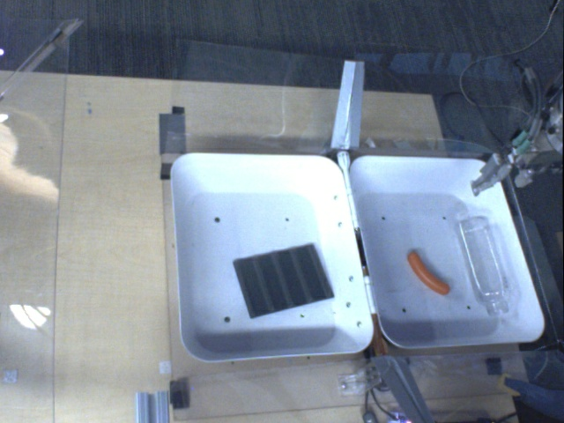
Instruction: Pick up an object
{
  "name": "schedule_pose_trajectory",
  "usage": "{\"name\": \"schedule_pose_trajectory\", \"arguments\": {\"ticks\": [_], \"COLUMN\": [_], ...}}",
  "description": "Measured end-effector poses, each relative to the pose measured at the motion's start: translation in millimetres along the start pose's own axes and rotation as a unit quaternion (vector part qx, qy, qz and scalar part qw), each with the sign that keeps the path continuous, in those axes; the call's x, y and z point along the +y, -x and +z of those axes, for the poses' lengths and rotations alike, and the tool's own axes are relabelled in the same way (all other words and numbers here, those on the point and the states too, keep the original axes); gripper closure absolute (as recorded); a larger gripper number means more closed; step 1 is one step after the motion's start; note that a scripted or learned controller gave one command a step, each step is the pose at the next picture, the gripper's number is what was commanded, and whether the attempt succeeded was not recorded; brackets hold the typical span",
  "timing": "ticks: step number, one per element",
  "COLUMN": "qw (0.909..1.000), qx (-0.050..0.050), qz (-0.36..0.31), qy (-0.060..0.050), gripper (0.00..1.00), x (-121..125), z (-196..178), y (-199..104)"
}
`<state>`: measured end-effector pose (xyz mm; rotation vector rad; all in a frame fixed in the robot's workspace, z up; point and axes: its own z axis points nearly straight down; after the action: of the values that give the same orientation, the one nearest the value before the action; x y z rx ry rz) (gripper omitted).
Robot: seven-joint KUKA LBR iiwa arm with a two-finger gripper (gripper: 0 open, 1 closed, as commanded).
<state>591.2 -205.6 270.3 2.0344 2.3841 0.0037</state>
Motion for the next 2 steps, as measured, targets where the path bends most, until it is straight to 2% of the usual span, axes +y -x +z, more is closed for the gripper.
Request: {"name": "schedule_pose_trajectory", "arguments": {"ticks": [1, 2], "qw": [0.9998, 0.9976], "qx": [-0.005, -0.001], "qz": [-0.012, -0.068], "qy": [0.014, 0.006], "gripper": [0.00, 0.00], "x": [-46, -49], "z": [131, 179], "y": [-22, -67]}}
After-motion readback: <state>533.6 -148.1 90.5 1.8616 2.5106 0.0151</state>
